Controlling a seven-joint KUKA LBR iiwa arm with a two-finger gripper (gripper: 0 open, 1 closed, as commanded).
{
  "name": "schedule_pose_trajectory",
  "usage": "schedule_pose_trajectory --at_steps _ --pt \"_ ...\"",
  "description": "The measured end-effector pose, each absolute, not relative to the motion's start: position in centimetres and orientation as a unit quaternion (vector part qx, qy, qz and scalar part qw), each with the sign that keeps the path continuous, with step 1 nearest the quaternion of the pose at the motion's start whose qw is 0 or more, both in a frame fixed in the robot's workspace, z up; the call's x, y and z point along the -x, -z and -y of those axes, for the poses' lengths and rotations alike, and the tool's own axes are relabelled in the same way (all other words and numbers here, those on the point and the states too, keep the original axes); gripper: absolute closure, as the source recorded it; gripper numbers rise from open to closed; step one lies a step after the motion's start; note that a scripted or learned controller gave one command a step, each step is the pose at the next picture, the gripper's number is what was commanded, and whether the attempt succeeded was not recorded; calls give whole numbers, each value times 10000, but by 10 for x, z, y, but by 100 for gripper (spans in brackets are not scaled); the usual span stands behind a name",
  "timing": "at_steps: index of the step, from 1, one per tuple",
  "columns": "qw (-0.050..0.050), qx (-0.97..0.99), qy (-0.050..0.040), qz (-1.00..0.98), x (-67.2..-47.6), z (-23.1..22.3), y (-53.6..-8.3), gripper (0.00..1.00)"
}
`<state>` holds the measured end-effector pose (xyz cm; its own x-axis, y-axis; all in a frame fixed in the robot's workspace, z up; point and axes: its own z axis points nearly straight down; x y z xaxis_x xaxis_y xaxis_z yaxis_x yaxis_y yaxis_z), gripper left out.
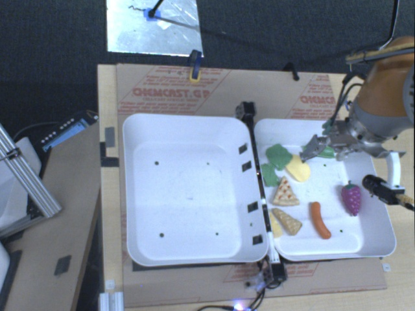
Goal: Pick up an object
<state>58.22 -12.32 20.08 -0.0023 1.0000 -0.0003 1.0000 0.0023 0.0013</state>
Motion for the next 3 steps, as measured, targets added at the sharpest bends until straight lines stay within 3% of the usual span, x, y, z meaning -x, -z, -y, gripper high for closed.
schedule_pose_trajectory --at_steps 1,2,3 --pt "-25 -7044 8 -7098 -597 81 -110 0" --pt "-8 -7077 13 -7065 -571 116 -83 0" --pt "10 -7067 -8 -7075 -594 144 -85 0"
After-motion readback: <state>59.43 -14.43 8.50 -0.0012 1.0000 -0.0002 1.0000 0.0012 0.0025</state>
